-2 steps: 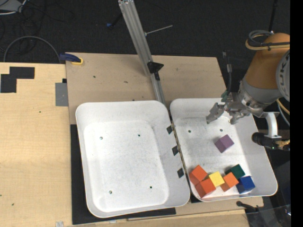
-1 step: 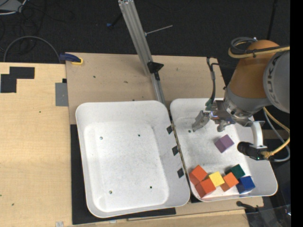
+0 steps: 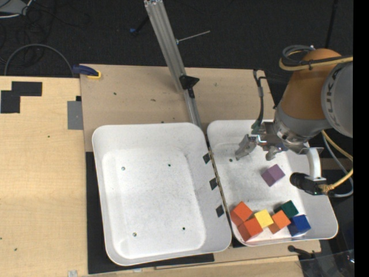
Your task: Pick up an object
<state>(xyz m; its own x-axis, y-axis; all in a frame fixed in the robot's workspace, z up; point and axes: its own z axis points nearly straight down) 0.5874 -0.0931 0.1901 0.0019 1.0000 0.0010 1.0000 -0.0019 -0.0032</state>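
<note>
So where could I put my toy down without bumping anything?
The left bin has bare floor wall to wall. The right bin is crowded: end effector up top, purple block mid, colored blocks along the near edge.

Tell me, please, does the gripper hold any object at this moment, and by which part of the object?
Nothing is held. The gripper hangs over bare floor of the right bin, apart from the purple block.

I see a purple block (image 3: 273, 174) lying alone and tilted in the right bin (image 3: 228, 133). Toward that bin's near edge the rest huddle — two orange-red blocks (image 3: 247, 220), a yellow one (image 3: 264, 219), an orange one (image 3: 281, 219), green (image 3: 287, 208), blue (image 3: 298, 224).
</note>
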